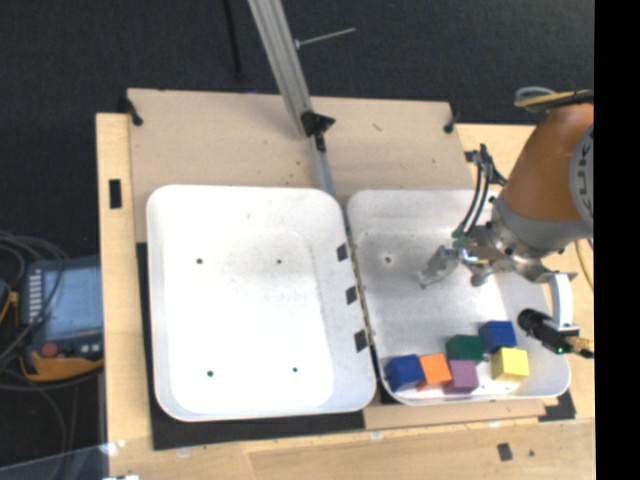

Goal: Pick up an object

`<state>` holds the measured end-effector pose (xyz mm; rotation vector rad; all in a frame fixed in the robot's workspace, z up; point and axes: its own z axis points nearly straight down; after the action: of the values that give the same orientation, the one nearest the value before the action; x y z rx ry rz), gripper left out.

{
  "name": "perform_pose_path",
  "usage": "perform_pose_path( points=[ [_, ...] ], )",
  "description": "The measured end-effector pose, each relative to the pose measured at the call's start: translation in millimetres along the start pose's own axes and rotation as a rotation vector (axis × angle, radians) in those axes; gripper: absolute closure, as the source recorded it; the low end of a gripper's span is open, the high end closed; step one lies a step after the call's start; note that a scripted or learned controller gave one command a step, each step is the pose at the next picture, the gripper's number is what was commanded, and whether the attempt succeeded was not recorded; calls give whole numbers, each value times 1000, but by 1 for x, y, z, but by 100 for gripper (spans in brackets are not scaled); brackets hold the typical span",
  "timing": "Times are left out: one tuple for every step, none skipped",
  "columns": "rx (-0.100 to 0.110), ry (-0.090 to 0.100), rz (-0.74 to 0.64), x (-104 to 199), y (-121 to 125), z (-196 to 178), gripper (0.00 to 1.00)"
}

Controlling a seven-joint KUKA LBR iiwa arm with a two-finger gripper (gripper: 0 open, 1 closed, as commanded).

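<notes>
Gripper: two-finger metal gripper [452, 265] over mid right-hand shallow white bin [400, 218]; fingers look spread, nothing betw. them.
Targets: small cubes bunched along right bin's near edge, below & slightly right of gripper, apart from it.
Nearest: dark green cube [463, 347].
Count: 6 cubes – 2 blue [403, 370] [496, 334], 1 orange [435, 368], 1 purple [463, 375], 1 green, 1 yellow [511, 363].
Other: left white bin [240, 298], beside right one.
Next (guess): shift toward near edge, then descend.

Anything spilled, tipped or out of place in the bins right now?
Nothing stands out. The blocks, blue, orange, purple, green, yellow and a second blue, sit clustered at the right bin's near edge. The hand hovers above bare floor, away from them.
</notes>
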<state>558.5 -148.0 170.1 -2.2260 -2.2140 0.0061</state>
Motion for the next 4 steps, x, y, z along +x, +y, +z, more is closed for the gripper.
perform_pose_path(
  points=[
    [0, 0, 0, 0, 3, 43, 0],
    [-9, 1, 7, 0, 5, 29, 100],
    [-13, -1, -10, 0, 9, -35, 100],
    [-11, 0, -11, -1, 11, -79, 100]
  ],
)
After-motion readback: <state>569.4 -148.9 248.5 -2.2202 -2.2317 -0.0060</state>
